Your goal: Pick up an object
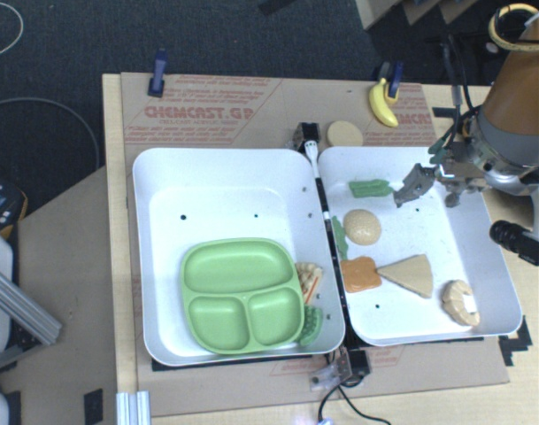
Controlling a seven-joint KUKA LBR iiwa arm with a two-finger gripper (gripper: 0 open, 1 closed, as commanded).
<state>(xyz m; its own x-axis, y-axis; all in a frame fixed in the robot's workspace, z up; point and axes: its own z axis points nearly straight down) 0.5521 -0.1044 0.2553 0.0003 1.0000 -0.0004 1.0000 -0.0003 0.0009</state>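
My gripper (431, 189) hangs over the upper part of the right bin (481, 237), its two dark fingers spread apart with nothing between them. Left of it lies a green flat piece (369, 187). Below sit a round beige bun (363, 227), an orange block (360, 274), a tan wedge (411, 274) and a pale brown-and-white item (459, 301) near the bin's lower right corner. A slim green item (340, 235) lies against the bin's left wall.
The left bin (163, 193) holds a green divided plate (242, 295), with small items (309, 282) at its right edge. On the cardboard behind the bins lie a banana (383, 106) and a round beige disc (344, 134). Blue clamps (157, 72) grip the board.
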